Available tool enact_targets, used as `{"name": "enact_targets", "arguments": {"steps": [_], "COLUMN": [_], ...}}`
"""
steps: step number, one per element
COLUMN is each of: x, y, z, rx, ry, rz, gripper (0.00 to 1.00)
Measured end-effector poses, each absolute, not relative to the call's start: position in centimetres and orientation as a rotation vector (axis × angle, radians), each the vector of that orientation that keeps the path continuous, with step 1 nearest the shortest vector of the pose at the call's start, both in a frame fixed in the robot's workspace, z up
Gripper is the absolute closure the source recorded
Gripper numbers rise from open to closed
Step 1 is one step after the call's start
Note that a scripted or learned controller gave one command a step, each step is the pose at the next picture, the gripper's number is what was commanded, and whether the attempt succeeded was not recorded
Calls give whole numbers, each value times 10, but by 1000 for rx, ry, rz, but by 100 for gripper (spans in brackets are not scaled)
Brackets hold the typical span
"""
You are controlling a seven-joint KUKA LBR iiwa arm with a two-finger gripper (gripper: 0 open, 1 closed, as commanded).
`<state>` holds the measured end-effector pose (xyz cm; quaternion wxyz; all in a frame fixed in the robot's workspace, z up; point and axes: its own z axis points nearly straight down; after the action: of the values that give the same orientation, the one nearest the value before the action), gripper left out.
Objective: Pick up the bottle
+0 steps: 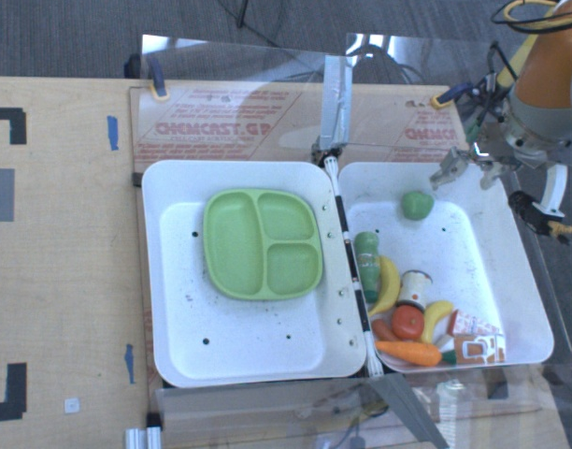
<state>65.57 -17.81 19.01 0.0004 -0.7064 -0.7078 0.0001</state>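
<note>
- Tool (473, 165): positioned over the far right corner of the right bin (524, 279), above the rim. Two light-coloured fingers are spread apart with clear space between them; nothing is held.
- Arm: grey body with orange band (548, 59) enters from the right side of the bench.
- Task object: the bottle (366, 262), green, lies on its side against the left wall of the right bin, beside the divider between the two bins, roughly midway along that wall. It touches a banana (389, 283) on its right.
- Other contents of the right bin: a green round item (417, 205) near the far edge, close to the tool; a tomato (408, 321), a carrot (409, 352), a second banana (437, 314) and a small carton (475, 337) crowded along the near edge.
- Left bin (169, 279): holds a green divided plate (263, 243).
- Step in hand, by assessment: approach only; the bottle is not yet grasped and sits well apart from the tool.
- Next move, by assessment: travel across the bin toward its left wall, align the fingers across the bottle's narrow width, descend. Risk: the wall and the adjoining banana leave little room for the fingers.
- Legible writing: red lettering on the board (221, 124) at the far edge of the bench reads approximately "CHEMCAST"; remainder unclear. Carton print not legible.
</note>
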Motion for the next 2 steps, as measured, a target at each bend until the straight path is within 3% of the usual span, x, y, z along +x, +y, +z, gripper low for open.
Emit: {"name": "enact_targets", "arguments": {"steps": [1,2], "x": [603,671], "y": [-224,-179], "z": [247,128], "rx": [-2082,-2131], "ry": [-2354,-2331], "rz": [1,-21], "gripper": [0,0]}}
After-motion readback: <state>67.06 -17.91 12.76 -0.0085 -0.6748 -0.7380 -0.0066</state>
